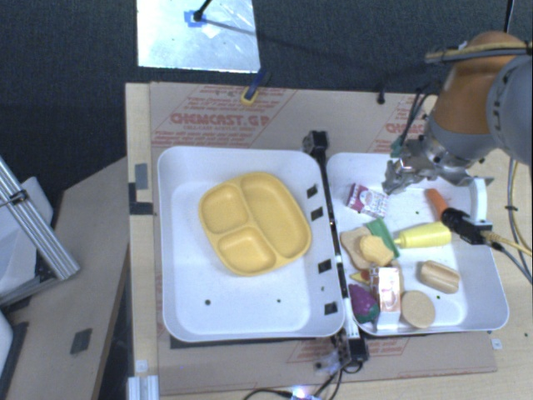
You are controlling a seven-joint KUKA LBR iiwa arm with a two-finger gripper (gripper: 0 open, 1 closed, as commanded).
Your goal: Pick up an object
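My gripper (398,177) hangs over the back part of the right bin (491,302), with the grey arm and its orange band reaching in from the right. Just below and to the left of it lies a small red and white packet (366,199). An orange carrot-like piece (435,198) lies to its right. Further forward are a yellow bottle (423,237), a green piece (377,227), a yellow lumpy item (375,249), a bread roll (439,276), a round biscuit (418,309), a small carton (388,291) and a purple item (362,301).
The left bin (179,298) holds a yellow divided plate (254,222) near its middle. Black clips run along the wall between the two bins (329,223). A shiny metal sheet (198,23) lies behind the bench.
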